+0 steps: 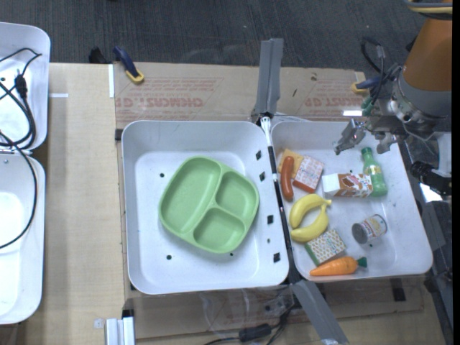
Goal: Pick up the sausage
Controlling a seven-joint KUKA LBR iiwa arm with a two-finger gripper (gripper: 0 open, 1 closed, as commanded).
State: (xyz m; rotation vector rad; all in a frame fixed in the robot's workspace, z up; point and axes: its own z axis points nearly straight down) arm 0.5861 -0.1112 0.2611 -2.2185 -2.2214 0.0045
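the sausage (287,177) is lying in the right bin (417,214), close to that bin's left wall, stretched lengthwise away from the camera. it is touching or just beside a small printed carton (307,173) on its right. below them a banana (310,217) is curving across the middle of the bin, with a checked packet (326,245) and a carrot (336,267) sitting nearer the front rim. a juice box (347,185) is lying on its side beside a green bottle (373,172), and a small tin can (369,229) is resting toward the right.

the end effector (366,135) is hanging over the far right part of that bin, near the green bottle's top and well apart from the sausage. its two fingers are standing apart, gripping nothing. the orange band (430,52) of the arm is showing above it at the right.

in the left bin (140,214) a green divided plate (208,204) is sitting near the middle. both bins are resting on the table (79,192).
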